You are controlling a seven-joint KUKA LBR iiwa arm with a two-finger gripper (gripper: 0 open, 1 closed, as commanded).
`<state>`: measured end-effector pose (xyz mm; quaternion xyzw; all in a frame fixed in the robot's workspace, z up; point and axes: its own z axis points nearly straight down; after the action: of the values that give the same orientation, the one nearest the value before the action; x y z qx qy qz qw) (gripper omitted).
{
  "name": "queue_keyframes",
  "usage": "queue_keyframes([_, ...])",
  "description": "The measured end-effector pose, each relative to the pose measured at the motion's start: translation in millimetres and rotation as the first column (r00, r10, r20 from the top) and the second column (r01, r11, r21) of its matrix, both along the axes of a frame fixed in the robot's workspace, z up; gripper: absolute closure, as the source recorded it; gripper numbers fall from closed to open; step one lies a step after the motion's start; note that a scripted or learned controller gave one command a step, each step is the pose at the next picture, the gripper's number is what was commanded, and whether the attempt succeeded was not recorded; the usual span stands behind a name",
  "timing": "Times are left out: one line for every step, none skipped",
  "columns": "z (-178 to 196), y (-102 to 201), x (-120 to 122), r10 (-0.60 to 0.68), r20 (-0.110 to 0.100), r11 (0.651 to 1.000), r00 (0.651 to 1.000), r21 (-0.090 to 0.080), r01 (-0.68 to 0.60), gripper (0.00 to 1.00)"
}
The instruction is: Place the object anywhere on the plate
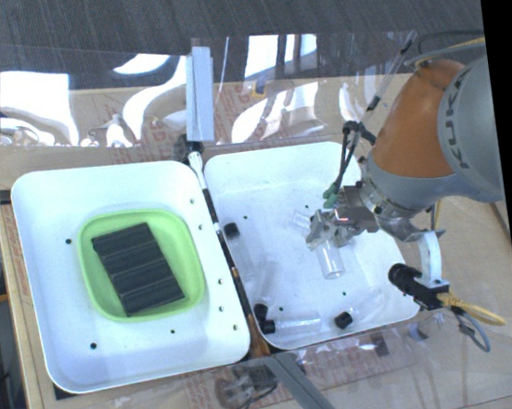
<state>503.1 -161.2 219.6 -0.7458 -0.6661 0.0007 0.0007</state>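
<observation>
the dark ribbed block (137,268) lies flat on the green plate (90,258) in the left bin (32,210), its long axis running from the upper left toward the lower right at a slight tilt, its ridges crossing that axis. it sits near the middle of the plate, well inside the raised rim, and covers a large part of the plate's floor. in the right bin (263,188) the gripper (323,229) hangs over the bin's right half, at the end of the grey arm (438,165) with its orange band, which reaches in from the right. the metal parts at the tip are small and shiny against the white floor, and i cannot tell whether the tip is spread or closed, or whether it touches anything. just below the tip lies a clear, tube-like piece (330,261), hard to make out because it is see-through; whether it touches the gripper is unclear. another faint clear piece (299,317) lies near the bin's lower edge. small black knobs (231,231) sit on the floor of the right bin, one near the left wall and others (342,319) near the lower edge. the arm's bulk hides the right wall of that bin. a clear sheet with bright glare covers the bench (124,408) behind the bins.
</observation>
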Motion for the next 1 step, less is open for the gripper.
queue_keyframes([-29.1, 78.5, 24.4, 0.149, -0.004, 0.989, 0.989, 0.002, -0.149, 1.0])
